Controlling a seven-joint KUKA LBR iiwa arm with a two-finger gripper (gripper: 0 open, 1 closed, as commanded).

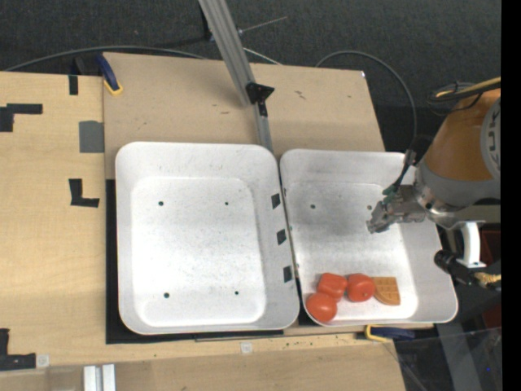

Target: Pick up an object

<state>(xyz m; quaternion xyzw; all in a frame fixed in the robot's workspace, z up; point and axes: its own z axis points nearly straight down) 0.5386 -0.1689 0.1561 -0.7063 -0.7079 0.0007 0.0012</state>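
Note:
Three small red-orange pieces (334, 293) lie bunched at the near edge of the right bin (342, 186), with a flat tan-orange waffle-like piece (387, 291) just to their right. My gripper (379, 221) hangs over the right side of that bin, up and to the right of the pieces and apart from them. Nothing shows between its tips. The grey arm with its orange band (460, 149) comes in from the right.
The left bin (195, 235) sits beside the right one on the wooden bench. A grey metal pole (232, 43) slants down from the top to the gap between the bins. Cables run behind the bench.

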